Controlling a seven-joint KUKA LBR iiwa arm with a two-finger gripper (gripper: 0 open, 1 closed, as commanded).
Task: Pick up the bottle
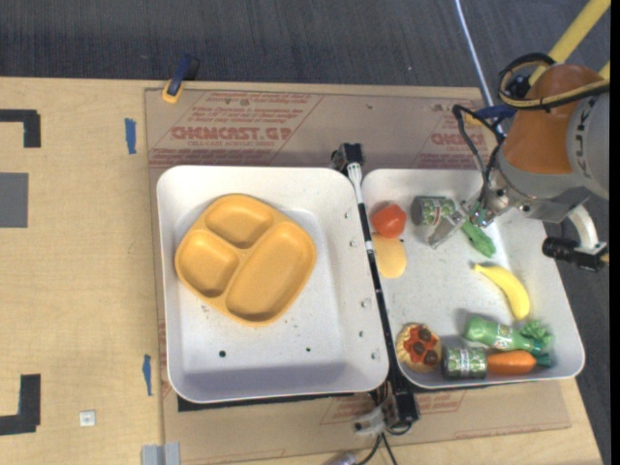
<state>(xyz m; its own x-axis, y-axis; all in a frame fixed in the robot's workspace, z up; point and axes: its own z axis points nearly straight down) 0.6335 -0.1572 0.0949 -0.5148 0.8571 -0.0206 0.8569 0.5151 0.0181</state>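
The bottle (506, 334) is green with a label and lies on its side near the front right of the right bin (560, 289). It rests against a small can (465, 360) and an orange carrot (513, 362). My gripper (472, 217) is down at the back of the same bin, well behind the bottle. It sits between a crumpled grey-green can (432, 211) and a small green vegetable (480, 237). The wrist above it, with the orange band (544, 116), hides much of the gripper.
A yellow banana (508, 289) lies between the gripper and the bottle. A red tomato (388, 220), an orange slice (390, 258) and a round pizza-like toy (418, 346) line the right bin's left side. The left bin (194, 356) holds an orange divided plate (245, 257).
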